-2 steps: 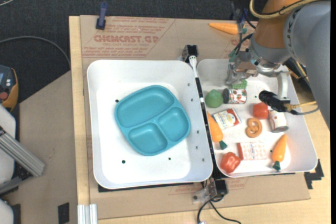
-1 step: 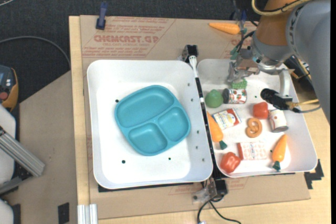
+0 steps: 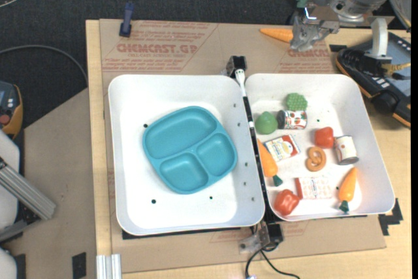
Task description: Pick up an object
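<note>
Inside the right bin point(image 3: 372, 140): we see a scatter of small play-food pieces, any of which could be the thing to pick up; we use this bin as our landmark.
Far side of the right bin: a green broccoli point(image 3: 296, 101) sits near the back wall, with a green ball point(image 3: 266, 122) and a small can point(image 3: 293, 119) lying on its side just in front of it.
Middle of the right bin: a small white carton point(image 3: 282, 147), a red tomato piece point(image 3: 324, 137), a pretzel point(image 3: 315, 159) and a grey-and-white can point(image 3: 345, 149) lie close together.
Near side of the right bin: a red pepper point(image 3: 285, 202), a flat white packet point(image 3: 314, 188) and a carrot point(image 3: 348, 187) lie by the front wall; an orange piece point(image 3: 267, 162) rests against the left wall.
Beyond the right bin's far edge: the gripper point(image 3: 307, 40) hangs over the cardboard sheet point(image 3: 170, 49), outside the bin, beside a second carrot point(image 3: 277, 34) lying there.
Gripper state: we cannot tell whether it is released or clenched, and we see nothing grasped in it.
Left of the right bin: the left bin point(image 3: 124, 160) touches it along the shared edge and holds a blue divided plate point(image 3: 189, 149).
</note>
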You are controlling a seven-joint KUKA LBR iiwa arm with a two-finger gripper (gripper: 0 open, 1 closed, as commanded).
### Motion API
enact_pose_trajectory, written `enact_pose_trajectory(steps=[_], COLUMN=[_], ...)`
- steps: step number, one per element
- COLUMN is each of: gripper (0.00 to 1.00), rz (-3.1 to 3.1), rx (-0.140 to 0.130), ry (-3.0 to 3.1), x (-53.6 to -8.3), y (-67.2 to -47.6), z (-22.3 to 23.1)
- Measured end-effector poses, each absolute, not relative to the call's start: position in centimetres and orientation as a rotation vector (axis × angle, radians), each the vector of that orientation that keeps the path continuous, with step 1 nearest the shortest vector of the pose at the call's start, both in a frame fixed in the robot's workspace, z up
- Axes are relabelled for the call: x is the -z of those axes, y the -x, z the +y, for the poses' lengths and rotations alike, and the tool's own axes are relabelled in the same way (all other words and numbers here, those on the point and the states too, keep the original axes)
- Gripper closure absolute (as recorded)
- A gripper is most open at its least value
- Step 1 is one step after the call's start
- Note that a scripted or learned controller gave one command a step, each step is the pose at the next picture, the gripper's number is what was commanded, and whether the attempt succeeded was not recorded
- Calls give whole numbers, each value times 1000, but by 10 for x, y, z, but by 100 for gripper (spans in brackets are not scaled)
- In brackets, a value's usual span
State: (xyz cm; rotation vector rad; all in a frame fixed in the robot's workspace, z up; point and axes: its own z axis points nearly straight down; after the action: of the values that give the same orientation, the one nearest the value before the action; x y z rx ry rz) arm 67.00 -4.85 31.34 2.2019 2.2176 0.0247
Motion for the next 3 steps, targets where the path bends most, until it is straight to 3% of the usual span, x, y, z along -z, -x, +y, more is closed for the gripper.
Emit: enact_pose_trajectory(steps=[1,2,3], gripper=[100,100,100], rz=[2230,2225,2217], rx=[-17,-13,10], ry=[-2205,-2212,-2231], x=[-381,-462,-398], y=[-642,-585,-568], z=[39,72,23])
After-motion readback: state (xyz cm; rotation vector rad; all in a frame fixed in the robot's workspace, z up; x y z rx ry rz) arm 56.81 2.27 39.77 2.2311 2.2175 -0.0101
